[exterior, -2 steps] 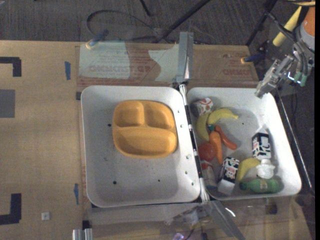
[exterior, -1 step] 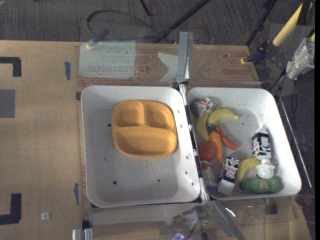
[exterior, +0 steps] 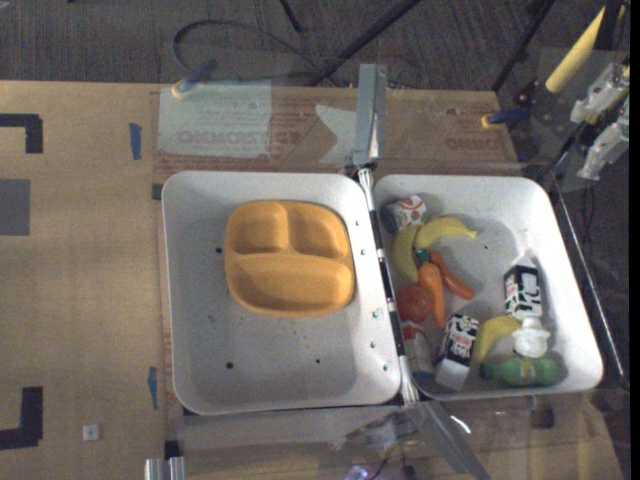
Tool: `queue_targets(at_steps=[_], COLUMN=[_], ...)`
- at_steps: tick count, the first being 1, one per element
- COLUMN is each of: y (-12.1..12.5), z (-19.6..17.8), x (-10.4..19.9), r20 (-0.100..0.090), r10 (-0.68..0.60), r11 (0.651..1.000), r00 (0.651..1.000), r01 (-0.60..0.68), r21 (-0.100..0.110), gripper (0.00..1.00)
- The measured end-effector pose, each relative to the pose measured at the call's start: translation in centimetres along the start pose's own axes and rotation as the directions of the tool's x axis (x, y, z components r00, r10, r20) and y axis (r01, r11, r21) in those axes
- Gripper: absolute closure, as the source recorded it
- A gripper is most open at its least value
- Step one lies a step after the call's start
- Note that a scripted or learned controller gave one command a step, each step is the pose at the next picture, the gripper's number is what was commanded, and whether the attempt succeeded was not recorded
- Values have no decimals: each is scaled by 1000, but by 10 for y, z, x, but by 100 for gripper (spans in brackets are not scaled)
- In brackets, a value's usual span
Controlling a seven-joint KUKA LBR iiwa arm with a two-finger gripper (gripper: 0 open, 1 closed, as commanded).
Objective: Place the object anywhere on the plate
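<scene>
Plate (exterior: 290, 258), orange with 3 compartments, sits in the left bin's (exterior: 200, 368) upper half, with bare floor below it and along its left. The right bin (exterior: 490, 203) holds bananas (exterior: 447, 230), a carrot (exterior: 432, 293), cartons (exterior: 522, 290) and a green bottle (exterior: 520, 370), crowded along its left wall and front edge.

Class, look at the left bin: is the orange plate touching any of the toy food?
Apart. In the camera view, the orange plate lies in the left bin; the toy food lies across the divider in the right bin.
</scene>
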State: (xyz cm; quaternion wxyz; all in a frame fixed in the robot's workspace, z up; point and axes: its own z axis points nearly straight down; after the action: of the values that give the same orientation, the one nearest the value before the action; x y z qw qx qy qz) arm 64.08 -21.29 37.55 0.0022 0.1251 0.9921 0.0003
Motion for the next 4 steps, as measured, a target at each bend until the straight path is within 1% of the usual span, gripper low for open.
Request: queue_targets(at_steps=[1,2,3,4], y=[-4,-4,-7,-1], z=[-54,-63,-24,-58], x=[-22,-24,-12,-30], r20=[0,4,-6,2], r10=[-70,-70,-276,-446], r11=[998,998,961,895], r00=[998,998,961,895], r01=[70,70,276,446], r21=[0,-3,-4,-1], gripper=[0,100,100,100])
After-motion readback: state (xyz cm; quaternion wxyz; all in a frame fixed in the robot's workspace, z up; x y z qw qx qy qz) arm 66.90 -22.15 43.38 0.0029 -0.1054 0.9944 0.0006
